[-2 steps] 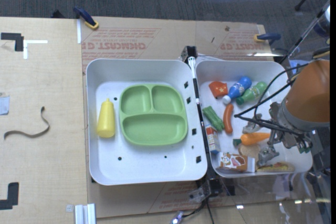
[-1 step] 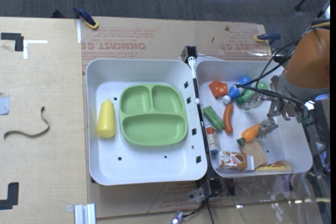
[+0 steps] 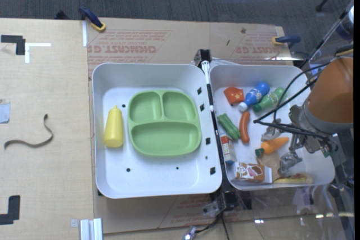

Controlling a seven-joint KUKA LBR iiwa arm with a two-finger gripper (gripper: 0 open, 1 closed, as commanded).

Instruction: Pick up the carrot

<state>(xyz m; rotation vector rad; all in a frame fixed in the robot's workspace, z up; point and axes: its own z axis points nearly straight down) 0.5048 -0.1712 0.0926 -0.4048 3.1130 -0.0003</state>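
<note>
Fingers on your gripper (image 3: 284, 150) look spread apart, one up near the carrot (image 3: 273, 145) and one lower by the bin floor, though the metal is cluttered so take that with a grain of salt. Nothing's pinched between them. You've got the carrot lying in the right bin (image 3: 323, 177), lower right of the frame, green stem end pointing left, just below the red sausage (image 3: 244, 126) and above the small carton (image 3: 250, 172). I'd call this the approach step, grasp not made yet. Next you'd want the fingers straddling the orange body before closing, clear of the carton.
</note>
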